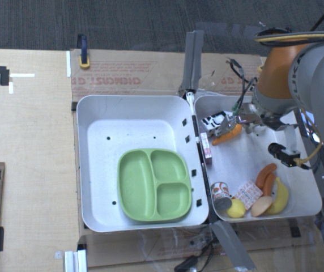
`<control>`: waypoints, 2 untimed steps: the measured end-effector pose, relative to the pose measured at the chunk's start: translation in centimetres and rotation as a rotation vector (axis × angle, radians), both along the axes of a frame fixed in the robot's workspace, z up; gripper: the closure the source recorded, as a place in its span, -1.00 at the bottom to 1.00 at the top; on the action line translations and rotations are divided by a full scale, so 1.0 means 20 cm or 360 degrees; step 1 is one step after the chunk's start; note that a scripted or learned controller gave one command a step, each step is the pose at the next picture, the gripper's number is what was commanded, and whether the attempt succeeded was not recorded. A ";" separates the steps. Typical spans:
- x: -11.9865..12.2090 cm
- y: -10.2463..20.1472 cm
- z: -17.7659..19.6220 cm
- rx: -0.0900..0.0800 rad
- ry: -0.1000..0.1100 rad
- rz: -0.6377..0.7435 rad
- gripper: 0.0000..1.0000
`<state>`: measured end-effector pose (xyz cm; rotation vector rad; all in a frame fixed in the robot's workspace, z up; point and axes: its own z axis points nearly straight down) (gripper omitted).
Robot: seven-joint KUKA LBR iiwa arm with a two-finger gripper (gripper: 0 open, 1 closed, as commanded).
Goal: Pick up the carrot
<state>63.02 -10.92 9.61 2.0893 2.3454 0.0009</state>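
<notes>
Sitting in the left bin point(88, 152), toward its near edge, one green three-compartment plate point(153, 184) waits as a likely drop spot. In the right bin point(303, 208), near its far-left corner, one carrot point(230, 134) sits tilted, clamped between the gripper point(234, 127) fingers. Along the near edge cluster two sausages point(265, 177), one banana point(281, 197), one lemon point(237, 208).

Carrot point(228, 134) between the gripper point(230, 127) fingers, above the right bin point(252, 163), green plate point(153, 184) left.
</notes>
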 end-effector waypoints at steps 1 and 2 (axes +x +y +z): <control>-0.01 0.00 0.02 -0.0002 0.0014 0.0003 1.00; -0.32 -0.01 0.88 -0.0003 0.0009 0.0094 1.00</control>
